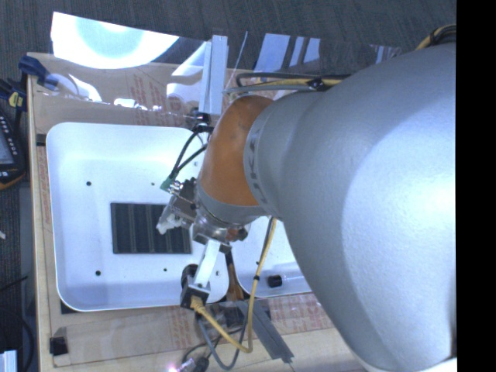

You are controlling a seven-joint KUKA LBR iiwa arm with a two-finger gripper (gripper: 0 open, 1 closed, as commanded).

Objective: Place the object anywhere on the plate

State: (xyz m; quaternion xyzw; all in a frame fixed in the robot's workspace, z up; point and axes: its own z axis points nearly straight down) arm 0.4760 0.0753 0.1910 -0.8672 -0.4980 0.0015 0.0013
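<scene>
Left bin (pixel 66 208): shallow white moulded plastic, rounded corners, smooth and glossy, a few small dark dots on its floor. Flat on that floor, centre-left of frame, lies a dark ribbed panel (pixel 143 228), rectangular, with parallel slats running up-down. The arm (pixel 372 200) covers the right half of the frame as a matt grey, bulbous casing, with the orange band (pixel 229 157) rounded and slightly glossy at frame centre. Below the band, the gripper (pixel 177 209) hangs over the right end of the ribbed panel, a cluster of metal and pale parts seen from above. How wide it stands cannot be told. The object and where it lies cannot be told either, since the arm covers much of the bench. A sliver of the right bin (pixel 291 276) shows at lower centre, with a small black thing (pixel 273 282) at its rim. The bench (pixel 116 335) is pale, wood-grained board. Dark ribbed flooring (pixel 155 2) runs across the top of the frame.
</scene>
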